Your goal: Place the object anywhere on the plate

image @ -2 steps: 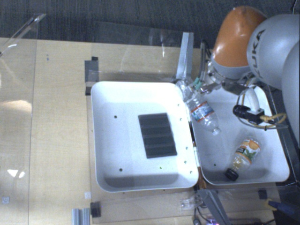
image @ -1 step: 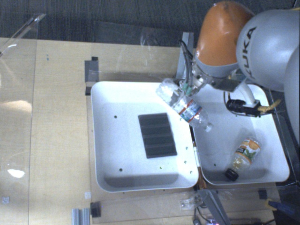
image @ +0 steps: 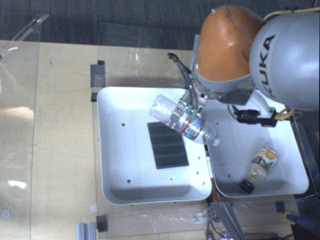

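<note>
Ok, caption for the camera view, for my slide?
Gripper holds a clear bottle above the dark plate in the left bin.

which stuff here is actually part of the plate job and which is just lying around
Part of the job:
- clear plastic bottle, held tilted above the left bin
- dark ribbed plate on that bin's floor
- gripper, closed on the bottle

Just lying about:
- small bottle with an orange label and dark cap, on its side in the right bin
</note>
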